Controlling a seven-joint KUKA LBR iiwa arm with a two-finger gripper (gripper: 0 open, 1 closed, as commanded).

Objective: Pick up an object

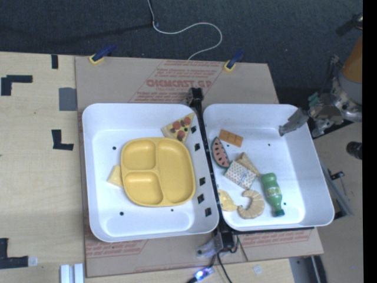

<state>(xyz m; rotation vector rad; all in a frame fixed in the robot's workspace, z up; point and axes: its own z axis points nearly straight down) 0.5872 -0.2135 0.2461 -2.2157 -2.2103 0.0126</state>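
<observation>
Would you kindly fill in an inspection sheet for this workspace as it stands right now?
Surface: two white bins, left bin and right bin, on cardboard over a wooden bench.
Job's things: right bin holds green bottle, watermelon slice, orange block, patterned block, croissant; left bin holds yellow divided plate, pizza slice.
Clutter: nothing seen.
Gripper: gripper at right bin's far right rim, holding nothing.
Cables: white cable behind the bench.
Surroundings: dark carpet.
</observation>
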